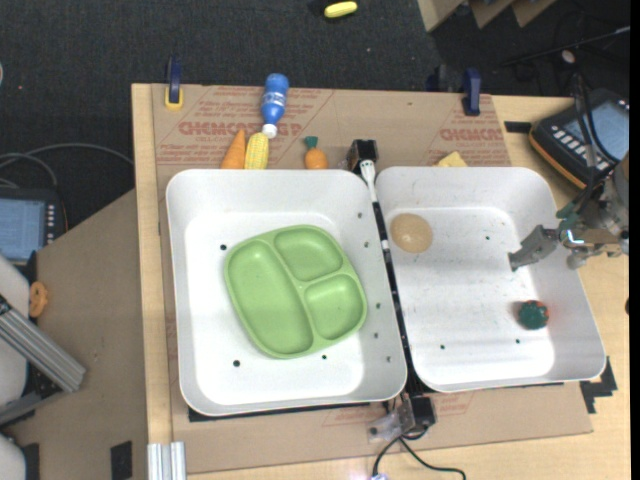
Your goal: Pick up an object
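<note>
Two shallow white bins sat side by side on a cardboard sheet [330, 128] over a wooden bench, with dark carpet behind; the left bin [200, 208] carried a green divided plate [295, 290]; the right bin [470, 363] carried a tan round object [410, 233] near its upper left and a small green object [532, 314] near its right wall. The gripper [540, 246] hung over the right bin, apart from both objects; its arm was cut off at the frame edge; I cannot tell how its fingers stood. Red writing on the cardboard read partly "CHEMC".

Bright, even overhead light; soft focus
</note>
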Controlling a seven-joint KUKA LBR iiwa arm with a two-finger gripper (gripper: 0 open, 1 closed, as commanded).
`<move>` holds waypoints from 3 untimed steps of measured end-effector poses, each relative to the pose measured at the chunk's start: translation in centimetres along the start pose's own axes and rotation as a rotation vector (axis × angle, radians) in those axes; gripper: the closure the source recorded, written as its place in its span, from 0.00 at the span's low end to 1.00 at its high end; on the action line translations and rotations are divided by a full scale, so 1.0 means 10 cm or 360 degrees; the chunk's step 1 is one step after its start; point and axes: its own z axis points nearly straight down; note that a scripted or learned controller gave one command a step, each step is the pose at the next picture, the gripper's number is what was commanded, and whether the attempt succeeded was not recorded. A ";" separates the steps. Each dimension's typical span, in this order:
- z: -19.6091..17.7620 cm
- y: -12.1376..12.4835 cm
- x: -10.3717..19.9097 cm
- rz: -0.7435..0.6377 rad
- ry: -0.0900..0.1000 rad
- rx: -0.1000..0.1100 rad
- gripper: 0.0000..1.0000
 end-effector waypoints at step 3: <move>1.55 -0.28 -0.10 0.0001 0.0007 0.0009 0.00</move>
